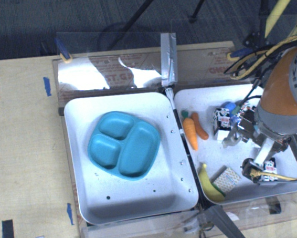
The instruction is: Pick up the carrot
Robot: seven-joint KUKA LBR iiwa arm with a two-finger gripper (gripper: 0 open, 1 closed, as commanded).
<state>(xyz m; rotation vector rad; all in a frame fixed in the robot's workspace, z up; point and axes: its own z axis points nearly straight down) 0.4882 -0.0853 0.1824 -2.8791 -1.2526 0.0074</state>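
Observation:
The carrot [190, 133], orange with a green top, lies lengthwise against the left wall of the right bin [290, 189]. Beside it on the right lies a shorter, redder orange piece [200, 126]. My gripper [227, 124] hangs over the middle of the right bin, a short way right of the carrot and apart from it. The grey arm with its orange band [285, 92] comes in from the right. Nothing shows held in the gripper.
A yellow banana [208, 186] and a speckled block [226, 178] lie at the right bin's front left. A blue divided plate [123, 144] sits in the left bin [88, 201]. Black fittings with a yellow cable [262, 172] hang off the arm near the front.

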